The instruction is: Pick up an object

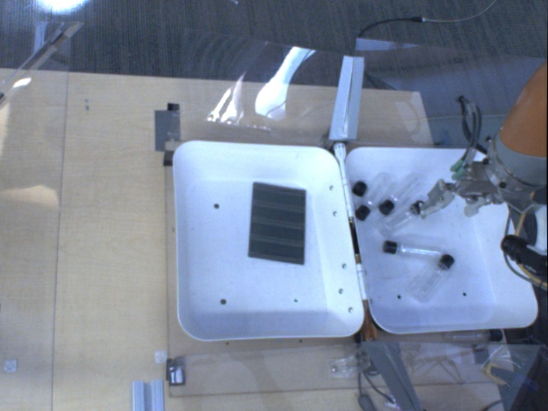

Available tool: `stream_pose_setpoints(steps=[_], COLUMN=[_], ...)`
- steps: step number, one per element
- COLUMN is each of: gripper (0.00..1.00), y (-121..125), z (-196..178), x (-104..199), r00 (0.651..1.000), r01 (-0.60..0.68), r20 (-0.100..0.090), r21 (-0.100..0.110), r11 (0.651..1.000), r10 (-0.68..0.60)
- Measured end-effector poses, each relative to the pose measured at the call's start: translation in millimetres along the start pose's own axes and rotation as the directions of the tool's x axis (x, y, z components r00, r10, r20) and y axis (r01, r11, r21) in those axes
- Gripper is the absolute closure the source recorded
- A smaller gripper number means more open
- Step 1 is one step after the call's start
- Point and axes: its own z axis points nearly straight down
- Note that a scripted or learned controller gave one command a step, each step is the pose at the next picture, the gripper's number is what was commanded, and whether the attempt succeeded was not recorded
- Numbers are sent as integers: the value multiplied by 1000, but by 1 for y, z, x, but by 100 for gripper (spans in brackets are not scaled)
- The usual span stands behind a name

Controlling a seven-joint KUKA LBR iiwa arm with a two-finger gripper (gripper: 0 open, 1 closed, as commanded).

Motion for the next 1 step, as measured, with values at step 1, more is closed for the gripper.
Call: stream_pose_setpoints(steps=[1], gripper=[0], y=[46], z=[51], x=[54], r00=[989], r01=[151], r20=[-1], r21=[0], r11=[989], r10=[-151])
